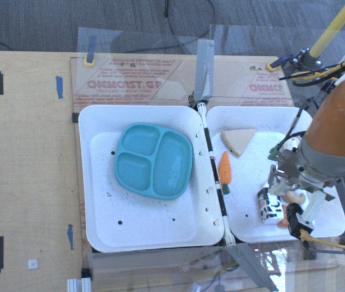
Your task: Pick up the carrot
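The carrot (224,168), small and orange with a green stub at its near end, lies in the right bin (248,224) close to that bin's left wall. My gripper (283,190) hangs over the right part of the same bin, well to the right of the carrot and apart from it. The grey wrist and its orange band (336,123) cover much of the gripper from above. A black-and-white patterned object (270,207) sits right under and beside the gripper.
A beige wedge-shaped piece (238,140) lies at the back of the right bin, just behind the carrot. A teal divided plate (154,161) rests in the left bin (99,224). Small peach and orange items (293,213) sit near the gripper. Cables hang at the far right.
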You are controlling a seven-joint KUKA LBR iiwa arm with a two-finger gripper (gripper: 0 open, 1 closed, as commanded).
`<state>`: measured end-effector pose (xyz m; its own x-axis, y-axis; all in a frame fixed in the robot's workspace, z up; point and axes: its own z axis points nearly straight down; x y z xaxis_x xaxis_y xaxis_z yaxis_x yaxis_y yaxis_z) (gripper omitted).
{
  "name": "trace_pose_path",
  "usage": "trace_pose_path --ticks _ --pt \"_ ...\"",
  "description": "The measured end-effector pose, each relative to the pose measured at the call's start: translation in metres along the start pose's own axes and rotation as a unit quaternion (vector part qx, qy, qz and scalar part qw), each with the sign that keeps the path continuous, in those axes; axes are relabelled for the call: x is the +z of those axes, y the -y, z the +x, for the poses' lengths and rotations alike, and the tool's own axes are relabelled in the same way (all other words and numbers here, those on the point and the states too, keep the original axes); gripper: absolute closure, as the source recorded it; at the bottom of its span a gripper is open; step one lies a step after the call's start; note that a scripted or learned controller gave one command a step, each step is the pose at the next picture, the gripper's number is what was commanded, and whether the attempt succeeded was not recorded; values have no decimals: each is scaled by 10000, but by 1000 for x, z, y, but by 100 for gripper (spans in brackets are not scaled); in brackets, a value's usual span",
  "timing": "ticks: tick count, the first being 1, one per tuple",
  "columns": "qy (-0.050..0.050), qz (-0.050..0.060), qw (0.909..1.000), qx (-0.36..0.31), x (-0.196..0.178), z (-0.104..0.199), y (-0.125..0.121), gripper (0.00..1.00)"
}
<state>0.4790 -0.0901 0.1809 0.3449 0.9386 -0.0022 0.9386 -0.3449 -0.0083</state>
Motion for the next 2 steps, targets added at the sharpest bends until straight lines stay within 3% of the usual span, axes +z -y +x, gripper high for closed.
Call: trace_pose_path --ticks 1,2 --pt "4 -15 9865 1639 0 61 21 100" --pt "9 -7 9279 3727 0 42 16 100"
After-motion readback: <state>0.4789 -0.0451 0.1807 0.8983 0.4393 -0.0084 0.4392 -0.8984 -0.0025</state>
